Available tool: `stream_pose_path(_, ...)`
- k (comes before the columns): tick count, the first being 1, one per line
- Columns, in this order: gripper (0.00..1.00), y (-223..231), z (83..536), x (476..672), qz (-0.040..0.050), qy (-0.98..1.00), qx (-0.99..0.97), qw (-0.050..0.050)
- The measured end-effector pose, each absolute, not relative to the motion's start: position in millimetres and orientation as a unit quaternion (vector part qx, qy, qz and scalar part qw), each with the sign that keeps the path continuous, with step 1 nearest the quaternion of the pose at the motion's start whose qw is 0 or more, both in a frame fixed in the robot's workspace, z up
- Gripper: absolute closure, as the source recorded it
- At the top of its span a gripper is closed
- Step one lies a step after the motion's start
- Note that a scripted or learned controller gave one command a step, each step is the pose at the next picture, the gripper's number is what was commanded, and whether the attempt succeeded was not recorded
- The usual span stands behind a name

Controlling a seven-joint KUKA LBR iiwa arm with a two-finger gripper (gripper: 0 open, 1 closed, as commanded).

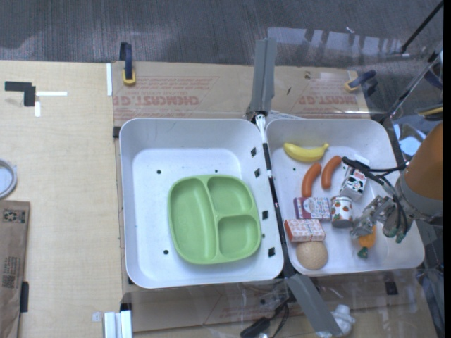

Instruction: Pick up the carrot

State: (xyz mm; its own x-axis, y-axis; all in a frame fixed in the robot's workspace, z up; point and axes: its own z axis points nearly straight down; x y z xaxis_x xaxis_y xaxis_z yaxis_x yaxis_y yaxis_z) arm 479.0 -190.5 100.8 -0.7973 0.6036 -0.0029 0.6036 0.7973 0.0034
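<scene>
Wooden surface carrying two shallow white plastic bins side by side, seen from above at a slant. The left bin holds a light green plastic plate with three compartments. The right bin is crowded with toy food: a yellow banana at the top, two orange-red sausages below it, a small white carton with dark print, two flat pink-and-white packets, a small round tin and a tan bread roll.

A grey robot arm with an orange band reaches in from the right. Its metal end effector sits low over the right bin's lower right area; whether it is open or closed cannot be told.

The small orange toy carrot with a green tip lies on the bin floor just below the end effector, near the bin's front wall.

It is probably light, hollow, stiff plastic, smooth and likely to slip or roll. The thicker orange body, pinched across its width, looks like the safest place to grasp.
</scene>
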Motion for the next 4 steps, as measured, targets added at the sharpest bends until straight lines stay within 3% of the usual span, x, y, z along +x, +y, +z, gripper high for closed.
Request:
stream_pose_path(1,1.00,-129.5,168.2,478.6,0.0002,0.928,0.373,0.001)
stream_pose_path(2,1.00,-169.8,196.5,478.9,-0.0001,0.915,0.403,0.001)
stream_pose_path(3,1.00,-132.9,203.7,485.7,-0.0001,0.844,0.536,0.001)
stream_pose_path(4,1.00,-112.0,369.5,485.8,-0.0007,0.883,0.470,0.001)
